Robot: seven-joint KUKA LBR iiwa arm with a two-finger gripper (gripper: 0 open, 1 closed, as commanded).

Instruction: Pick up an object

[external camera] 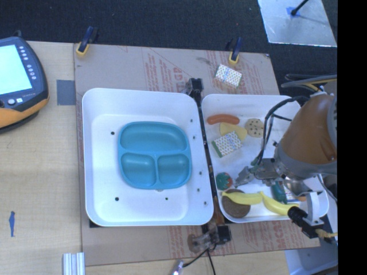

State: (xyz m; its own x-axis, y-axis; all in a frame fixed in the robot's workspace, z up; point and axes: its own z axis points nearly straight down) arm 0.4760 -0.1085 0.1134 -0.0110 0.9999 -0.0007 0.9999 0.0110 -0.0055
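Note:
In the right bin (275, 103), my gripper (249, 175) hangs low over the front half, just right of a green ball (223, 181) and above a yellow banana (256, 199). A brown round piece (234, 207) lies beside the banana's left end. Farther back lie a red sausage (222, 119), a yellow cheese wedge (233, 130), a speckled cookie (254, 127) and a checkered block (227, 145). A teal item (277, 191) is partly hidden under the wrist. The arm's orange band (312, 133) covers the bin's right side.
The left bin (97, 153) holds a blue divided plate (155, 154). A second checkered block (228, 75) sits on the cardboard behind the right bin. A tablet controller (17, 76) lies at the far left. Clamps (85, 42) stand at the cardboard's back edge.

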